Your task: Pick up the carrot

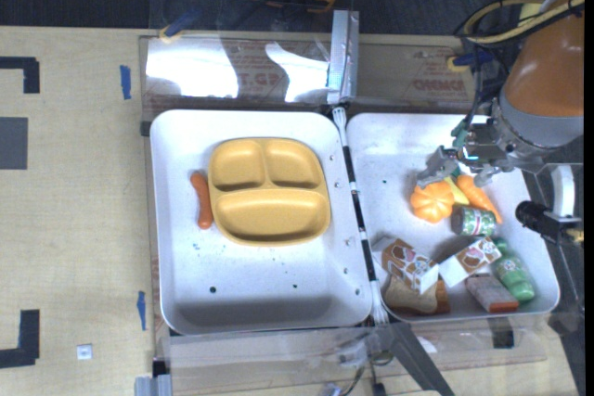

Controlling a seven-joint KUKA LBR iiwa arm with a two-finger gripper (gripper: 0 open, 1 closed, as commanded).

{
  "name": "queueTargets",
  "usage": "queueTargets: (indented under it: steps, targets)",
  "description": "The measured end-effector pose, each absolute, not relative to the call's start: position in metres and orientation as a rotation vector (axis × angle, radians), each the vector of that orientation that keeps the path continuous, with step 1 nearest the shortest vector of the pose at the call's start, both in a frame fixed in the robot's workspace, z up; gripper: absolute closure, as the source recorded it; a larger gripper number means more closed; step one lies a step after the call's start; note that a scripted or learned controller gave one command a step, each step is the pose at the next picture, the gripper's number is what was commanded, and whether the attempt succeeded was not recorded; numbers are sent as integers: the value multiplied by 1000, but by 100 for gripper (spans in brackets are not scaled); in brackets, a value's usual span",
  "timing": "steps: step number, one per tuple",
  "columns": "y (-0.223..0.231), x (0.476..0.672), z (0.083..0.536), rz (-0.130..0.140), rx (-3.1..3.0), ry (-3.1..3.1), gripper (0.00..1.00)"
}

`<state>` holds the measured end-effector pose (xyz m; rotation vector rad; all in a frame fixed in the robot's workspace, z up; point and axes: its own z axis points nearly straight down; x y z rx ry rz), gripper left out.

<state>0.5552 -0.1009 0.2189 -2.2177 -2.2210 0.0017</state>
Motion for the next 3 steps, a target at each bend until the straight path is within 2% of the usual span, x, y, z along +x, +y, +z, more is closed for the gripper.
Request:
queueTargets:
  steps: [1,2,3]
  targets:
    - [-100,550,103,1,-2101,-2334,0]
    - [-110,621,86,-4,-1989,-2435,0]
    - [-100,623,108,-3,-2104,-2340,0]
